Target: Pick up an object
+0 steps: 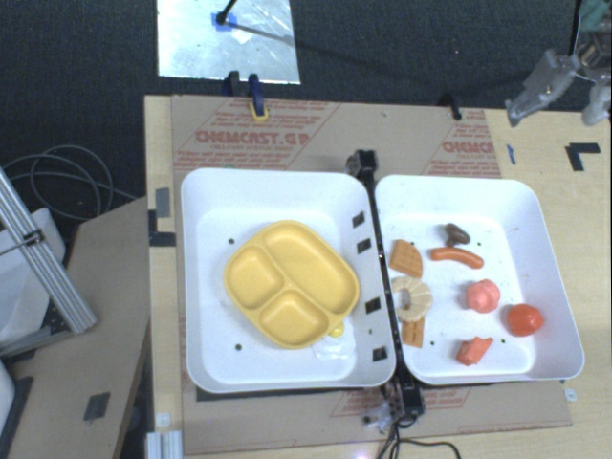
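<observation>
Several toy foods lie in the right bin: a waffle square, a brown piece, an orange sausage, a pink lump, a red tomato, a red-orange chunk, a pale ring and a small tan piece. My gripper hangs at the top right, beyond the bin's far corner and well above the bench. Its fingers are spread apart and hold nothing.
The left bin holds a yellow divided plate. A black hinge strip runs between the two bins. Behind the bench lie a shiny metal sheet and two clamps.
</observation>
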`<state>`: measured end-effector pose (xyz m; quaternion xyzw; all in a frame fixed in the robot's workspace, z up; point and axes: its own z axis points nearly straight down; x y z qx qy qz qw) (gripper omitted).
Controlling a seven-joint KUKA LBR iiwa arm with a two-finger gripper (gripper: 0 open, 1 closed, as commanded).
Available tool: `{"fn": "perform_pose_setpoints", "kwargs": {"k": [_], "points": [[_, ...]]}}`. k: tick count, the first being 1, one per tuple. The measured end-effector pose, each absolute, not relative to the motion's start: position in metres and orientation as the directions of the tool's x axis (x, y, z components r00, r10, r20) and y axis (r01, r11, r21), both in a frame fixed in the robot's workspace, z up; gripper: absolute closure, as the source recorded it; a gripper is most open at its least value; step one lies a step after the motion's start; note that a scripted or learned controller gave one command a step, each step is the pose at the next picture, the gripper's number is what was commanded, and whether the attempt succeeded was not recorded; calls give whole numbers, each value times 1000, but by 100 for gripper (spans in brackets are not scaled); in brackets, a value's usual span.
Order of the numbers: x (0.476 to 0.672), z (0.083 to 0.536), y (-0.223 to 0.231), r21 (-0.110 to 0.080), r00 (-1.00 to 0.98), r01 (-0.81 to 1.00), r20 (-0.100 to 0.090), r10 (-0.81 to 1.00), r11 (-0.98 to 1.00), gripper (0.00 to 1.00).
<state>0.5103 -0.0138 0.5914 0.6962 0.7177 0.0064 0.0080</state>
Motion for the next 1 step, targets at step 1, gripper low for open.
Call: {"fn": "perform_pose_setpoints", "kwargs": {"k": [1], "points": [[511, 603, -14, 25, -33, 999, -3, 999, 33, 100]]}}
